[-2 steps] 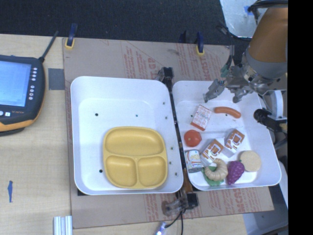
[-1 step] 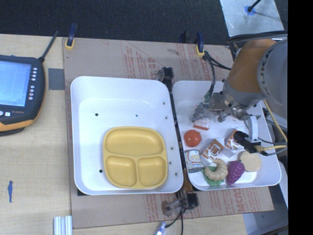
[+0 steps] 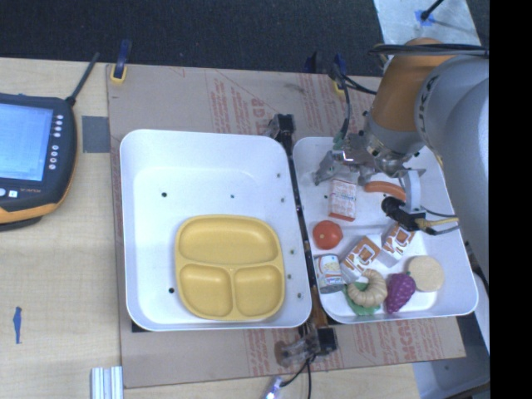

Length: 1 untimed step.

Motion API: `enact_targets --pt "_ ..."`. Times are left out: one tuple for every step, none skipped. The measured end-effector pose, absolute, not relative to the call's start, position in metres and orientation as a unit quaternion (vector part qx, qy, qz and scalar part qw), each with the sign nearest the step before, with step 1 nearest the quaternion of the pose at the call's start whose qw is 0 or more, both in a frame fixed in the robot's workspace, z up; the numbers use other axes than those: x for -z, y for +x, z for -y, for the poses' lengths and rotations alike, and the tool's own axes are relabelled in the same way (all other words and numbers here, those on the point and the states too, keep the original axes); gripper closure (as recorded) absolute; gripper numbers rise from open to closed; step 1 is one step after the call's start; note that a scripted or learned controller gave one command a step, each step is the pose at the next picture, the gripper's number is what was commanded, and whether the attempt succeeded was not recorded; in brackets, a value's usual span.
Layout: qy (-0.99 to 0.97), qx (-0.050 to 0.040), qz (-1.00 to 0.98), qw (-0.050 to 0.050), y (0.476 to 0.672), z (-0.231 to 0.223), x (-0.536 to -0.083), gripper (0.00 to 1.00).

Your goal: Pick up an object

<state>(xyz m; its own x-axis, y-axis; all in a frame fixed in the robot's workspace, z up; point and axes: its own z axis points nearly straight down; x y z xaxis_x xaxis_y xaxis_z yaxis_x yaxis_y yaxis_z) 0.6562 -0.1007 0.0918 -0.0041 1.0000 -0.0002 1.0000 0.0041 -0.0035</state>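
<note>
Two shallow white bins side by side on the counter (image 3: 58, 306): left bin (image 3: 166, 165) with a yellow three-compartment tray (image 3: 230, 266), smooth moulded plastic, rounded corners; right bin (image 3: 457, 302) crowded with toy food. End effector (image 3: 353, 163) low over the far end of the right bin, just above a small red-and-white packet (image 3: 342, 199). Impossible to tell whether spread or pressed together; nothing visibly pinched.

Probably the approach step, before any grasp. Nearest candidate: the packet, flat, boxy, likely thin card or plastic, lying just below the end effector. Next move, by judgement: descent straight onto the packet, alignment across its narrow sides, then closure and lift.

Other candidates nearer the camera: a red tomato (image 3: 327, 234), round and glossy, apt to roll; two orange-and-white cartons (image 3: 362, 254), hard-edged; a purple grape bunch (image 3: 401, 291), knobbly; a pale round biscuit (image 3: 425, 273), flat; a tan ring-shaped pastry (image 3: 370, 289) on something green; an orange sausage (image 3: 384, 187) beside the wrist.
</note>
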Motion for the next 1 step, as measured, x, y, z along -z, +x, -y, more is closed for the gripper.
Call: enact_targets --pt "-0.705 -0.0018 0.709 0.001 0.6561 0.0985 -0.0918 0.0"
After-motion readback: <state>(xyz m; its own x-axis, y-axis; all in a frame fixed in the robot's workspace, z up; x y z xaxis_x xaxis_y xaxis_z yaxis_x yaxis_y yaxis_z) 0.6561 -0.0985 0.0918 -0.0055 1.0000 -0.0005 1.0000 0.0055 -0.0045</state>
